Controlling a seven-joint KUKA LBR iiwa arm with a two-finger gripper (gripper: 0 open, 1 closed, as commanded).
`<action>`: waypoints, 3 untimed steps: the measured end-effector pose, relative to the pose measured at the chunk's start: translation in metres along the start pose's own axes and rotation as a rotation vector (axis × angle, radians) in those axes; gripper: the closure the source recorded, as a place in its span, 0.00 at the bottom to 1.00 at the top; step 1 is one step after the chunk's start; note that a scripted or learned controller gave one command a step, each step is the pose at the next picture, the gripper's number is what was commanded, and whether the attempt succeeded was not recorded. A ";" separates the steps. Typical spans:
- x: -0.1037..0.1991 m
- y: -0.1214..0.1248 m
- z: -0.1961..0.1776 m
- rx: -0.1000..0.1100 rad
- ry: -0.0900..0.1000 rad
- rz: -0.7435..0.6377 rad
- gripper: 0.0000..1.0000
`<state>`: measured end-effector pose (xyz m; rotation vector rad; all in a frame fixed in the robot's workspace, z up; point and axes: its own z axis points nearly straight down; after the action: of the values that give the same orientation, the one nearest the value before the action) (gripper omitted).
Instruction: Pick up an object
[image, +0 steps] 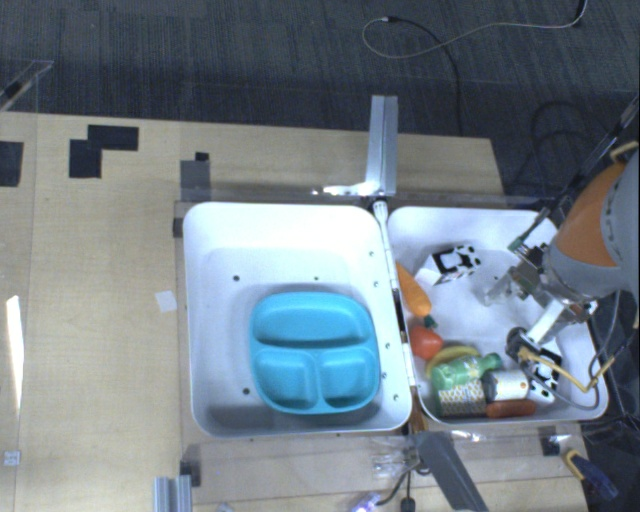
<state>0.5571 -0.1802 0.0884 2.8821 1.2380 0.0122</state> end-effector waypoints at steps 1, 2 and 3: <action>-0.011 -0.006 -0.028 0.007 -0.005 -0.079 0.00; 0.040 0.051 0.002 0.002 -0.002 -0.090 0.00; -0.004 0.018 0.000 0.001 0.001 0.009 0.00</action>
<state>0.5676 -0.1958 0.0881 2.8893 1.2254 0.0128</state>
